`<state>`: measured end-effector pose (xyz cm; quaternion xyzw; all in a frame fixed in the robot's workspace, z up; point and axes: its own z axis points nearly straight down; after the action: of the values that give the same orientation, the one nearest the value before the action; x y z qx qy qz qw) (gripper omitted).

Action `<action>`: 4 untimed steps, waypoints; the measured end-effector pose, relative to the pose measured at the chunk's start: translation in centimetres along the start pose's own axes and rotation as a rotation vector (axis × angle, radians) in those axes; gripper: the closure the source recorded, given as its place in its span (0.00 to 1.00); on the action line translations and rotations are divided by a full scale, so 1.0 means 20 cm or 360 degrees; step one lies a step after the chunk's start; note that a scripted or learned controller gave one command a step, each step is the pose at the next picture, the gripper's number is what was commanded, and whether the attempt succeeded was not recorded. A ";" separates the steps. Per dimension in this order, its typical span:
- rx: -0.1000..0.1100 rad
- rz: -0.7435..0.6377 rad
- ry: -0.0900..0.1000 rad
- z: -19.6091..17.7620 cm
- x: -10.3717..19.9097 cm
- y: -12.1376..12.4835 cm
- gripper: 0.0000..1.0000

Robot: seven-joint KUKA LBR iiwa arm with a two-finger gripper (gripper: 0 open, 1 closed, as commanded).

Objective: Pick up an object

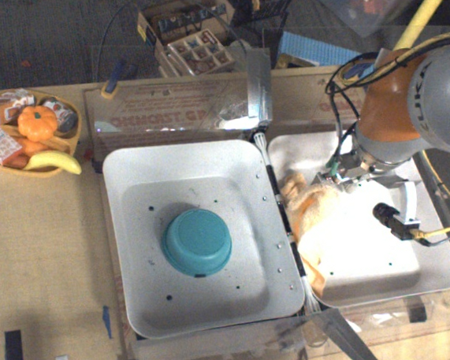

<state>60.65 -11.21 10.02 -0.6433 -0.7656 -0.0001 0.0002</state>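
Observation:
A teal bowl lies upside down in the middle of the left bin. In the right bin, a pale tan, soft-looking object rests against the left wall, partly washed out by glare. A smaller tan piece sits just above it. An orange bit shows lower down by the same wall. My gripper hangs over the right bin at the tan object's upper right edge. The grey arm with its orange band hides much of it.
A black part with a yellow cable hangs off the arm over the right bin's floor. A plate of toy food with an orange pumpkin and a banana sits on the bench at far left. Boxes and clutter lie behind the bins.

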 end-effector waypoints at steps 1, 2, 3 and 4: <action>-0.0017 -0.0130 -0.0008 0.06 0.05 0.11 0.00; -0.0019 -0.0258 -0.0006 0.06 0.08 -0.08 0.00; -0.0025 -0.0246 -0.0005 0.01 0.06 -0.07 1.00; -0.0025 -0.0246 -0.0006 0.01 0.06 -0.07 0.00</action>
<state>59.00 -10.30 9.81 -0.5824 -0.8129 -0.0048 -0.0064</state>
